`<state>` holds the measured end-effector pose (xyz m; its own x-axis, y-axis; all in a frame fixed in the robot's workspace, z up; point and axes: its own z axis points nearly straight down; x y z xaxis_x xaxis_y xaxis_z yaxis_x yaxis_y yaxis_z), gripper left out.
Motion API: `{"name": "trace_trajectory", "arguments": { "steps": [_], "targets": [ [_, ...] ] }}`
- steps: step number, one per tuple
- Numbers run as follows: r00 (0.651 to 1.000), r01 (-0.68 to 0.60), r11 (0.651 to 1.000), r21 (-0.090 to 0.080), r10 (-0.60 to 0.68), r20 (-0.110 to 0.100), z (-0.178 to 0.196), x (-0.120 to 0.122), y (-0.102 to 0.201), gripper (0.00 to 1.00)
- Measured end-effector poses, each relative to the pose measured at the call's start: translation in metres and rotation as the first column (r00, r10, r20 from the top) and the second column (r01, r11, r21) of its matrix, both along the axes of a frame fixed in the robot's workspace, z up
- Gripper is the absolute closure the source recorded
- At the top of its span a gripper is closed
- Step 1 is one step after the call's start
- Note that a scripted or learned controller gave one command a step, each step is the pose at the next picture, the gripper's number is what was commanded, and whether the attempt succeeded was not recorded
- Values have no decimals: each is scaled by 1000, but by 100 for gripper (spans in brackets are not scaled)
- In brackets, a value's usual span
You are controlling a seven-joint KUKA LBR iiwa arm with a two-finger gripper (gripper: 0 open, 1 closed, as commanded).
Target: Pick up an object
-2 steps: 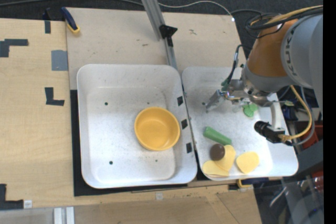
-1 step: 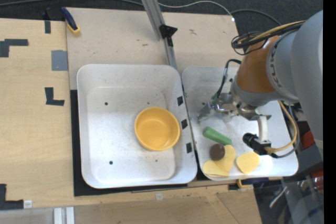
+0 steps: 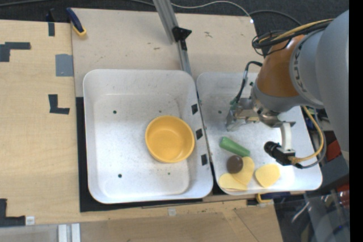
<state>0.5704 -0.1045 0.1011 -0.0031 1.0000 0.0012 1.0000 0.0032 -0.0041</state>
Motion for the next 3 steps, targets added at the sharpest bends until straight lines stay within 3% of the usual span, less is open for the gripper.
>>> {"name": "trace_trajectory", "arguments": {
  "steps": [2, 3],
  "targets": [
    [1000, 1, 1000, -1, -1, 8, 108, -2, 13, 100],
    [1000, 2, 1000, -1, -2, 5, 126, -1, 14, 100]
  ]
}}
